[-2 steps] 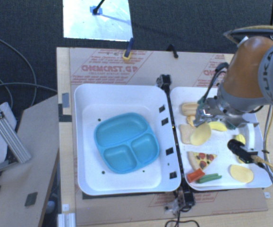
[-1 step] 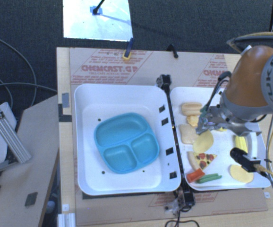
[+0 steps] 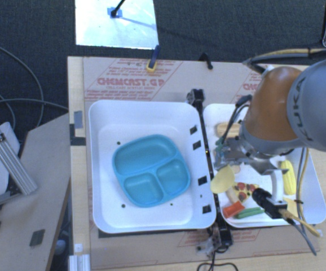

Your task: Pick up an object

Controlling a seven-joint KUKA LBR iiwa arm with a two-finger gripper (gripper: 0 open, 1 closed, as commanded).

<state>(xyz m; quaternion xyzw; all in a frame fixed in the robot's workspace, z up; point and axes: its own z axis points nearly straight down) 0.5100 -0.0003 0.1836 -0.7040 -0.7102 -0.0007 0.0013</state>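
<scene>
Hanging over the right bin [image 3: 321, 208], the claw [image 3: 224, 154] is hidden beneath the arm [image 3: 281, 112]; its state I cannot tell. A yellow slice [image 3: 222, 180] lies just below it.

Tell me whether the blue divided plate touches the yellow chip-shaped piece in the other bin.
Apart. The camera view shows the blue divided plate in the left bin, with white floor and both bin walls between it and the yellow chip-shaped piece.
</scene>
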